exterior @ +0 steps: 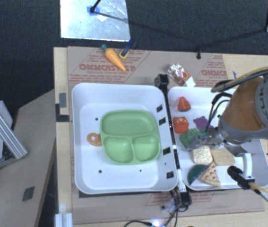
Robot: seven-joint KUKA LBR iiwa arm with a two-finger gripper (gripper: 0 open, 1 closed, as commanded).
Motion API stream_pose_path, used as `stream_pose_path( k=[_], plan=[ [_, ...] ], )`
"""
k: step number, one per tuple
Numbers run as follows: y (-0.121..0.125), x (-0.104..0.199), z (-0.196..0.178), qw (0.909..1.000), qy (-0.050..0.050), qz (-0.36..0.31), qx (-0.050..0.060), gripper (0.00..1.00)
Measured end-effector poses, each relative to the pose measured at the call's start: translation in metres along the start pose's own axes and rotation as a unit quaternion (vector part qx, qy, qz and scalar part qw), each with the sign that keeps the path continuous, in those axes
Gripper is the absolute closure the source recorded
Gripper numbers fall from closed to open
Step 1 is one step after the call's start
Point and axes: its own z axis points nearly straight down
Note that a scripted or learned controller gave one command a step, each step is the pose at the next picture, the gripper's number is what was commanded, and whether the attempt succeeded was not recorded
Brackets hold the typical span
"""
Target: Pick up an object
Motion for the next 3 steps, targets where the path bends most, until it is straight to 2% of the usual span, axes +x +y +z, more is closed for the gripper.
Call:
stream_pose_path(
  k=[1, 3],
  plan=[
    [-0.001, 0.001, -0.009, 1.0000, 0.001, 0.000, 0.002, 1.00],
    [0.002, 0.006, -0.099, 1.0000, 0.001, -0.002, 0.001, 1.00]
  ],
)
